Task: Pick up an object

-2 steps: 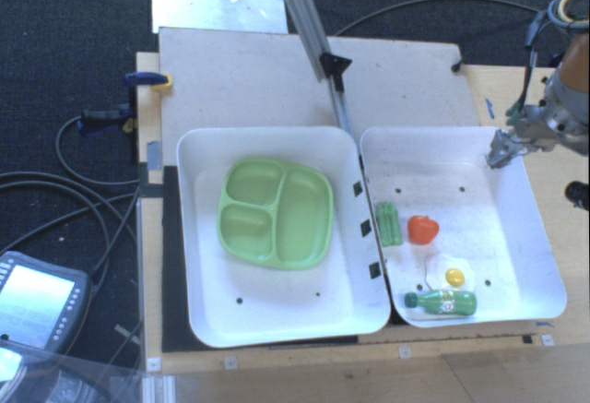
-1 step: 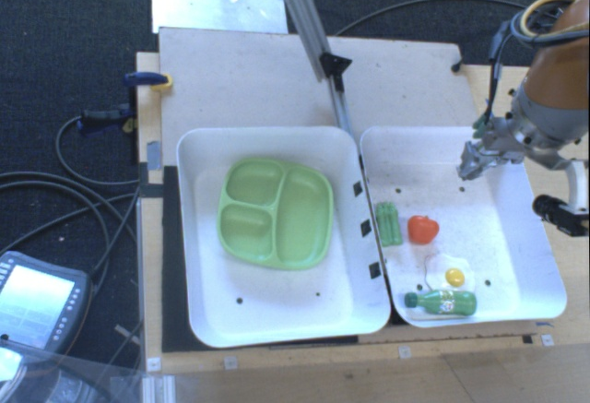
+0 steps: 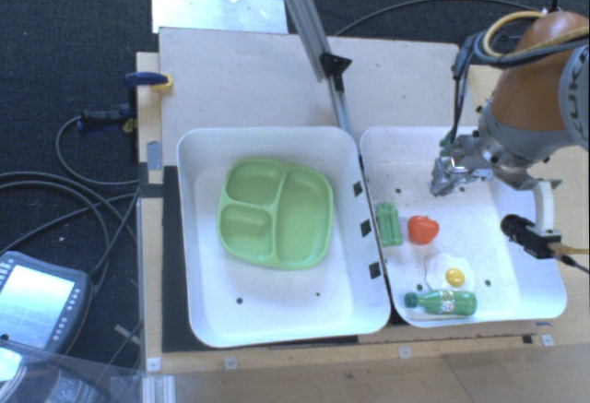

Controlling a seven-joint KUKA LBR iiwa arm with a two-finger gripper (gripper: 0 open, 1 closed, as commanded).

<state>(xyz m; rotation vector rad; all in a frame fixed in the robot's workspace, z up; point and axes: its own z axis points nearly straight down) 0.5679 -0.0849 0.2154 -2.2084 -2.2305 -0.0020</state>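
1. The gripper [image 3: 449, 178] hangs over the upper part of the right bin [image 3: 530, 295], above bare white floor. Nothing sits between its fingertips, and whether they are spread or closed I cannot tell from this slanted view.

2. Every candidate in that bin lies toward the bottom of the view from the gripper. The orange-red tomato-like toy [image 3: 423, 229] is nearest, just below and slightly left of the tool. The green ridged block [image 3: 389, 225] lies further left, against the bin's left wall, with its long axis running up and down the view.

3. Further down sit the fried-egg toy [image 3: 449, 274] and the green bottle [image 3: 443, 302], which lies on its side with its long axis left to right (cap end to the left), close to the bin's lower rim.

4. My judgement: the move hinges on a short shift toward the view's bottom and a little left, then a descent onto the round toy, which needs no particular finger alignment.

5. The left bin [image 3: 205, 292] holds a green divided plate [image 3: 276, 212], well apart from the tool.
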